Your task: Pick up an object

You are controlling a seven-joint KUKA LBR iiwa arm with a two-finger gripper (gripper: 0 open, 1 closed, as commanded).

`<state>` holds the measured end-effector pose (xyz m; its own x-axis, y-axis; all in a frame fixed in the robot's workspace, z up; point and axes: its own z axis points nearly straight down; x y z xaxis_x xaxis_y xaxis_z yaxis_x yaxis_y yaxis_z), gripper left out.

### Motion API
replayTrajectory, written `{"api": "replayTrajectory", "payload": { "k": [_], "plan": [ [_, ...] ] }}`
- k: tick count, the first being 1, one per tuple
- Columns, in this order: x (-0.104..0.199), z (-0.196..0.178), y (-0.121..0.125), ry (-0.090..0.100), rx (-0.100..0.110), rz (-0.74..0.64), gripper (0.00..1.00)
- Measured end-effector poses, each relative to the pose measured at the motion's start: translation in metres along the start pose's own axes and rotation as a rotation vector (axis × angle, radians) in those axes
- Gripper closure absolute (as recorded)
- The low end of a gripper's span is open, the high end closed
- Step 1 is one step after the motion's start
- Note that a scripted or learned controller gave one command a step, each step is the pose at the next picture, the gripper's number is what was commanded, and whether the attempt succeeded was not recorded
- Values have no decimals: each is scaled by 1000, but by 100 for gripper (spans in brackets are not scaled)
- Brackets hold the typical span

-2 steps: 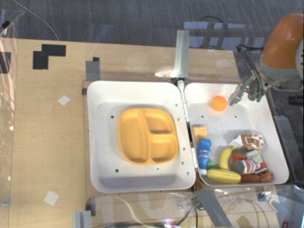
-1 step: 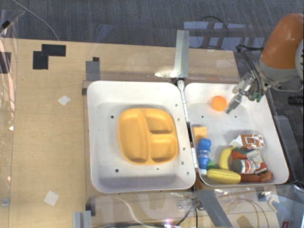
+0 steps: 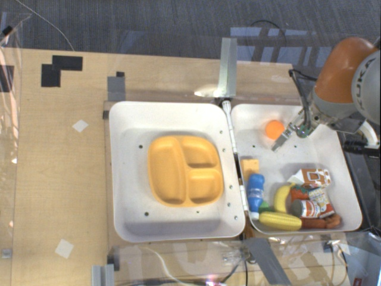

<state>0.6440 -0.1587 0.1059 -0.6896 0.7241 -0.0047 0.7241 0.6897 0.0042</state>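
1. You have two shallow white plastic bins side by side on the wooden bench: the left bin and the right bin.
2. The grey arm with the orange band reaches in from the right and hangs over the upper part of the right bin.
3. A yellow plastic divided tray lies flat in the middle of the left bin, alone there.
4. The pile of small objects sits in the lower part of the right bin: a yellow plastic banana at the front, a blue plastic bottle against the left wall, a small carton with an orange and white label, and a red-labelled can.
5. A small orange ball lies apart from the pile, in the upper part of the right bin.
6. The two-finger gripper is just beside that ball, on its right and slightly below. You cannot tell how far the fingers are parted, and nothing is visibly between them.
7. Judging by this, the pick is not yet made: every object rests in its bin. The ball looks the likeliest target; closing on it and lifting remain.
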Motion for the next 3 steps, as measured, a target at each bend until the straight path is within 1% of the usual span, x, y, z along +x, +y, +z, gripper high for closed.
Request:
{"api": "replayTrajectory", "payload": {
  "k": [1, 2, 3],
  "plan": [
    [17, 18, 29, -2, -2, 155, 0],
    [14, 2, 33, -13, -12, 149, 100],
    [44, -84, 81, -2, -5, 454, 100]
  ]
}}
